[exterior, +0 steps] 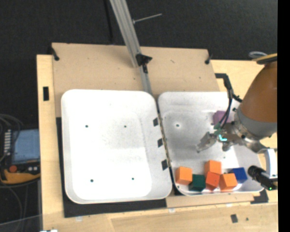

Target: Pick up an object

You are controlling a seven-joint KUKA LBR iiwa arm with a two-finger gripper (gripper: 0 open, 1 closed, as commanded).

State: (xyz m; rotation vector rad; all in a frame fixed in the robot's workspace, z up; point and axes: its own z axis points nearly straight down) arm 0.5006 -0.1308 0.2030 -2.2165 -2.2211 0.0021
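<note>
In the right bin [183, 110], several blocks crowd the near edge: an orange block [184, 174], a dark green block [198, 182], three more orange blocks [213, 167] stacked close together, and a blue block [239, 174]. A purple block [219, 116] lies farther back, partly hidden by the arm. My gripper [214, 144] hangs over the middle right of this bin, just behind the block cluster and in front of the purple block. Its fingers [204, 142] are spread apart and open, with nothing between them.
The left bin [111, 144] lies beside the right one, with a row of black clips along the shared edge. A slanted metal rail [128, 30] runs from the top down to the bins' back junction. The arm's orange band [263, 93] looms at the right.
</note>
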